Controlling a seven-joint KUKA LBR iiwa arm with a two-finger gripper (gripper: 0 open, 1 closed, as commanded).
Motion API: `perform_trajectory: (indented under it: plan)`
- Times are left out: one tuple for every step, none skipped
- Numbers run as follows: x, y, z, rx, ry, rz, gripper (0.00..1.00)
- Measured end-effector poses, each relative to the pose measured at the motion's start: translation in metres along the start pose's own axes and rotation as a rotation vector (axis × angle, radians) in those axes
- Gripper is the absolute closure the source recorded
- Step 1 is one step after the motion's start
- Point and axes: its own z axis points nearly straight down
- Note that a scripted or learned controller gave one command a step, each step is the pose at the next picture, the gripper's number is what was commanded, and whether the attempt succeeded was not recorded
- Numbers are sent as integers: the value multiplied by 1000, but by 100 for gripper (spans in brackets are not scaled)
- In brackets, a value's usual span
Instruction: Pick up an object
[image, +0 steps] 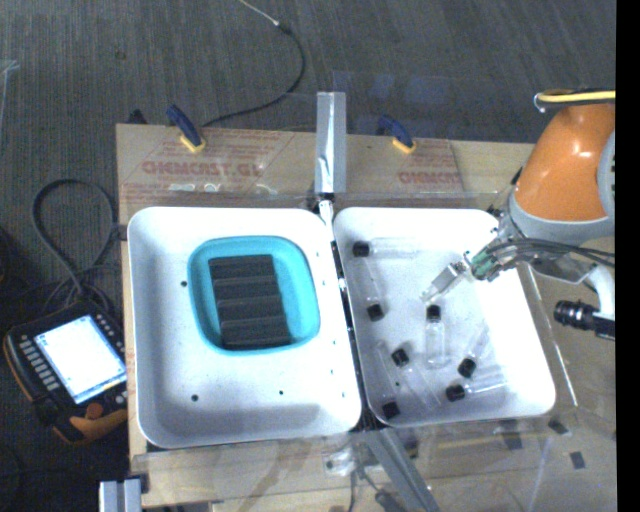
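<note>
Several small clear vials with black caps lie scattered in the right white bin (520, 395), among them one (362, 249) at the far left corner, one (435, 335) in the middle and one (389, 408) at the near left. My gripper (478, 265) hangs over the bin's right part, below the orange band (572, 165) of the arm. A clear tube-like piece (441, 284) sticks out from its tip down to the left, above the bin floor. Whether that piece is gripped I cannot make out.
The left white bin (165, 400) holds a teal tray (200, 265) with a black ribbed insert (249, 300). A metal post (329, 140) stands behind the divide between the bins. A teach pendant (70, 365) lies on the floor to the left.
</note>
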Motion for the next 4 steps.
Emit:
perform_trajectory:
  plan:
    - [-14, 44, -46, -1, -2, -310, 0]
    - [-57, 29, -153, -1, -4, -464, 0]
    - [-54, 50, -25, 0, 0, -582, 0]
    - [-64, 60, 3, -2, -1, -992, 0]
